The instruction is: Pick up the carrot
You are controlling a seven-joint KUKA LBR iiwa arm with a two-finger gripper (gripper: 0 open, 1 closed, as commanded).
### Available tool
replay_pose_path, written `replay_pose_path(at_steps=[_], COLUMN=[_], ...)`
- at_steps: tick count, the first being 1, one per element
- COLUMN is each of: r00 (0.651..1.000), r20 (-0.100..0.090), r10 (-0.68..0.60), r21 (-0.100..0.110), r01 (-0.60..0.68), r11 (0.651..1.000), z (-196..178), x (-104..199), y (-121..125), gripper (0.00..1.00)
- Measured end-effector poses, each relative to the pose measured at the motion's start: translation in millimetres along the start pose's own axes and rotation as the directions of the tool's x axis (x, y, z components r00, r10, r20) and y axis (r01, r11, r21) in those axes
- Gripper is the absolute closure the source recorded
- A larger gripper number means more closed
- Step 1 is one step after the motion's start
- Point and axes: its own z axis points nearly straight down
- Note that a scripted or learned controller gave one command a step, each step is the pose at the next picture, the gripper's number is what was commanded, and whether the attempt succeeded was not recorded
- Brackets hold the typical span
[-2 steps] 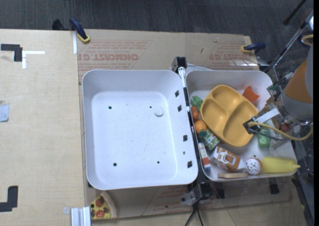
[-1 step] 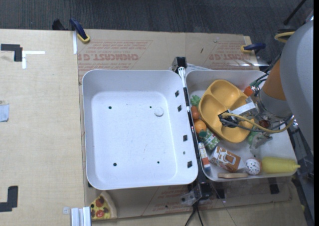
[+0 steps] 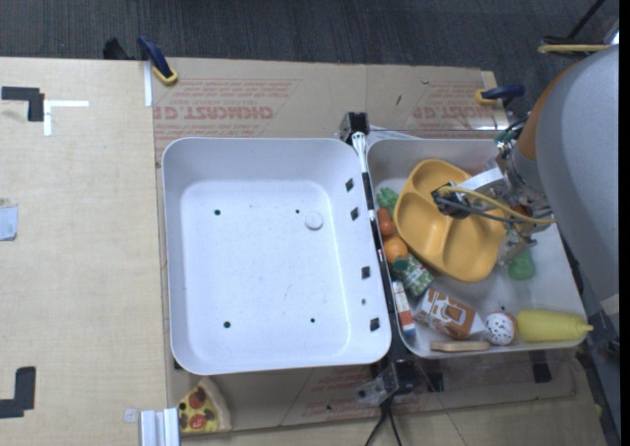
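The carrot [image 3: 391, 236] is an orange piece lying against the left wall of the right bin [image 3: 566, 267], with a green bit [image 3: 387, 199] just above it. My gripper [image 3: 500, 210] hangs low over the right side of a yellow divided dish [image 3: 448, 237], well to the right of the carrot and apart from it. The arm's grey body covers the bin's right edge and hides the gripper's tips. Nothing shows held in the gripper.
The left bin [image 3: 182, 237] stands beside the carrot's wall. In the right bin's front lie a small printed box [image 3: 448, 315], a speckled ball [image 3: 500, 328], a yellow banana-like piece [image 3: 551, 325], a wooden stick [image 3: 459, 345] and a green piece [image 3: 520, 265].
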Motion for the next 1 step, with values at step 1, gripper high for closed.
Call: replay_pose_path(at_steps=[1], r00=[1.0], r20=[0.001], r10=[0.0], r21=[0.002], r01=[0.0], r11=[1.0], z=[1.0], x=[44.0], y=[-53.2], gripper=[0.0])
